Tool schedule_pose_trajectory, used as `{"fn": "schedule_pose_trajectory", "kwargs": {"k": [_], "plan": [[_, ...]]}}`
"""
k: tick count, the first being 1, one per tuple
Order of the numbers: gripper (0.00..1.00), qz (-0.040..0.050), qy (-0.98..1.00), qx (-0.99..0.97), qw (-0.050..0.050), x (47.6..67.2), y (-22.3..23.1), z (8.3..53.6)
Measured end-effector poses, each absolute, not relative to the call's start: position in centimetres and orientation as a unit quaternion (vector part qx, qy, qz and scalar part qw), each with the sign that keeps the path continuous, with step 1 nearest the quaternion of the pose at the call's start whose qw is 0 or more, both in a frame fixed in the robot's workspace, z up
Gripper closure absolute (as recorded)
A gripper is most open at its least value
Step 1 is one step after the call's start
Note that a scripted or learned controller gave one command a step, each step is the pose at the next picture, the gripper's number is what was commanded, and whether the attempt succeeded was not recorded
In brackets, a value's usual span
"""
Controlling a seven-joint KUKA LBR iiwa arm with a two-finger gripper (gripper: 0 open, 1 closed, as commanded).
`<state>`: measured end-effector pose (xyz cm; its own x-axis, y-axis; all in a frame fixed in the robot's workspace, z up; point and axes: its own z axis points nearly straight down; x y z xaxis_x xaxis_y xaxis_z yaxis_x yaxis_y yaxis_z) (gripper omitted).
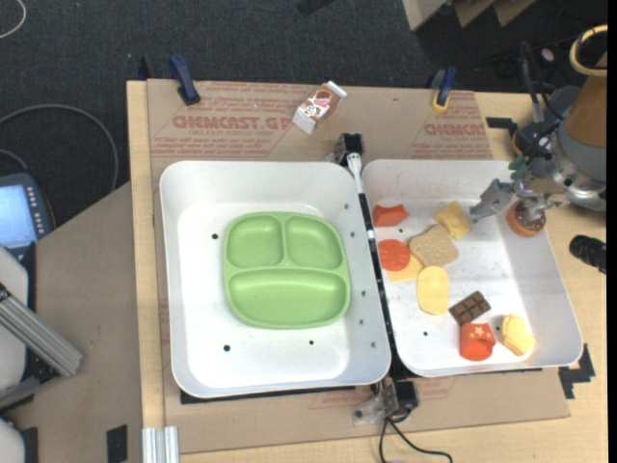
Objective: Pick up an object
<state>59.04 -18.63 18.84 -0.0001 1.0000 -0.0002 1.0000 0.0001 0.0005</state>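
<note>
The arm enters from the right, cut off by the frame edge. Its gripper [501, 199] sits over the upper right of the right bin [540, 350]; whether it is open, closed or gripping cannot be told.

An orange-brown round item [525, 222] at the bin's right wall is partly hidden by the wrist.

Right bin contents, loosely clustered:
- three red-orange pieces [389, 215]
- four yellow pieces [433, 289]
- one toast slice [434, 248]
- one chocolate piece [469, 307]

The left bin [193, 355] holds one green divided plate [286, 268]. One small carton [318, 107] lies on the worktop [241, 114] behind the bins.
</note>
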Motion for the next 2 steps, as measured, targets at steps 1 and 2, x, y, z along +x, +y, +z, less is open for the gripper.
{"fn": "schedule_pose_trajectory", "kwargs": {"k": [1,2], "plan": [[0.00,-0.0011,0.708,0.706,-0.004,54.7,-13.6,16.2],[0.00,0.0053,0.708,0.706,0.013,51.0,-13.0,8.9]]}}
